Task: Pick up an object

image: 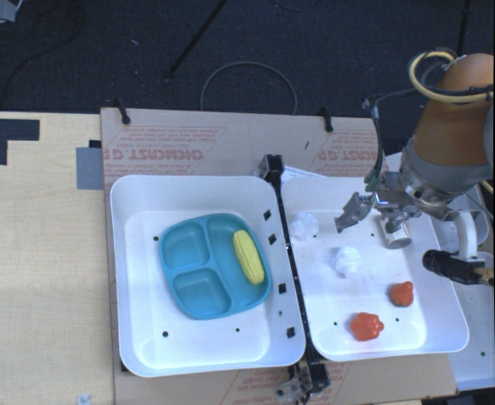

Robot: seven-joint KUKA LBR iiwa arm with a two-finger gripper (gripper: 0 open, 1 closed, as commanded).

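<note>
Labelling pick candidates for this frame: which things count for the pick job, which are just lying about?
Job:
pincer, over the right bin
white lump
small white lump
orange piece
red-orange piece

Lying about, farther from the arm:
left bin
blue tray
corn cob, in the tray's right compartment

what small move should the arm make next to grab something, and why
Probably slide the gripper toward the white lump in the right bin and lower over it. The gripper hangs above the bin's far side with nothing between its fingers, and that lump is the nearest thing; the two orange pieces lie farther off.
</note>
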